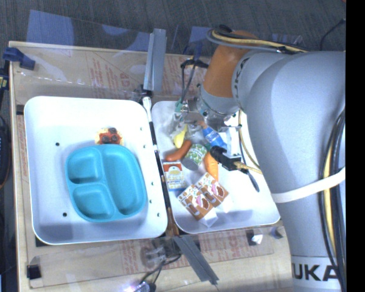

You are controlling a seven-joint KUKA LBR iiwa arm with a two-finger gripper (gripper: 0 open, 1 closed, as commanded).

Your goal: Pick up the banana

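1. Find the small yellow curved banana (pixel 180 139) in the right-hand shallow white bin (pixel 255 215), near its far left corner and close to the wall shared with the left-hand shallow white bin (pixel 42 163).
2. Note the crowding: a reddish-brown sausage (pixel 173 153) just beside the banana's near end, a green rounded piece (pixel 196 154) close on the right, and a blue-and-white packet (pixel 216 140) a little further right.
3. Place the gripper (pixel 185 113) under the grey arm's orange band (pixel 222 72), just above the banana's far end. Impossible to tell here whether spread or pressed together, being lost against the clutter.
4. Judge the step as the final descent for the grasp.
5. Centre over the banana's middle and span its narrow width, not its curve.
6. Descend straight, keeping clear of the sausage and the bin wall, which are likely to catch or be pinched too.
7. Close gently, lift vertically, and confirm only yellow comes up.
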